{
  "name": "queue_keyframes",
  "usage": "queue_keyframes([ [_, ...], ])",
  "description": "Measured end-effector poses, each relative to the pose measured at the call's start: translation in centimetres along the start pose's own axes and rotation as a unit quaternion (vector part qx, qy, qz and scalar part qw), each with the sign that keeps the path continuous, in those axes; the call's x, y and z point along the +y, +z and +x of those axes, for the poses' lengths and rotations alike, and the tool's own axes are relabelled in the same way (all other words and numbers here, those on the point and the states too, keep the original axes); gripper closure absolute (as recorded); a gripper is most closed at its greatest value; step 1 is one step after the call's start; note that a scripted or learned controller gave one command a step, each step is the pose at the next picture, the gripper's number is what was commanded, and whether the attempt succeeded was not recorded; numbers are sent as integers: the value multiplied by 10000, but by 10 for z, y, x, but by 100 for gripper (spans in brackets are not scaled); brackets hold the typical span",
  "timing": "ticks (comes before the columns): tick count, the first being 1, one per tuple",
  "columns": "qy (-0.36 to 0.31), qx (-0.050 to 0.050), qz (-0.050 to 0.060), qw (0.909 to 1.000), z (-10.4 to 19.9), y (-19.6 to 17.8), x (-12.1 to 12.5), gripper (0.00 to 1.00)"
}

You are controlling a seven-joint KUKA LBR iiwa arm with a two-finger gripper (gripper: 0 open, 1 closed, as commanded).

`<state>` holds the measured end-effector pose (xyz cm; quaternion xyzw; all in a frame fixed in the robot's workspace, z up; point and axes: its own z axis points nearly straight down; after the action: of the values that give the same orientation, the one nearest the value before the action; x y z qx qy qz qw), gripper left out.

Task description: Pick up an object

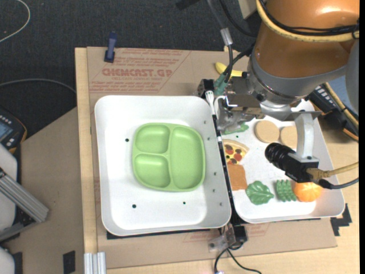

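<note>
Camera view, looking down at a slant: two white bins side by side on a cardboard sheet (142, 67) printed in red.

Left bin (114, 210): one green divided plate (169, 156) with three compartments, lying near the bin's middle.

Right bin (328, 201): toy foods, counted as follows. One pizza slice (234, 151) at the left edge, just beside the divider between bins. One brown slab (237, 177) directly below the pizza along the same edge. One green leaf (259, 192) and one ridged green piece (284, 190) near the front edge, the two just apart. One orange fruit (308, 192) at the front right, touching the ridged piece. Two tan discs (266, 131) near the back, the second partly hidden.

Arm (308, 33) enters from the right, hanging over the right bin's back half. Gripper (231, 116) sits at the back left corner of that bin, close to the divider; finger state cannot be told. A black cylinder (288, 161) on a bracket hangs above the bin's middle.

Bench surroundings: dark carpet (51, 39) with loose cables, one blue clip (110, 47) at the cardboard's back edge.
</note>
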<state>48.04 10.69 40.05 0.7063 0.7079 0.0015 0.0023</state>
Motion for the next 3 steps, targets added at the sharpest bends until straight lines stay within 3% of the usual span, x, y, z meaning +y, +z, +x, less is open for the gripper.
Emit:
queue_keyframes([
  [1, -1, -4, 77, 10000, 30, 89, -3, 100],
  [2, 7, 28, -87, 10000, 26, -116, 57, 100],
  [3, 22, -11, 99, 9999, 17, 10, 15, 100],
])
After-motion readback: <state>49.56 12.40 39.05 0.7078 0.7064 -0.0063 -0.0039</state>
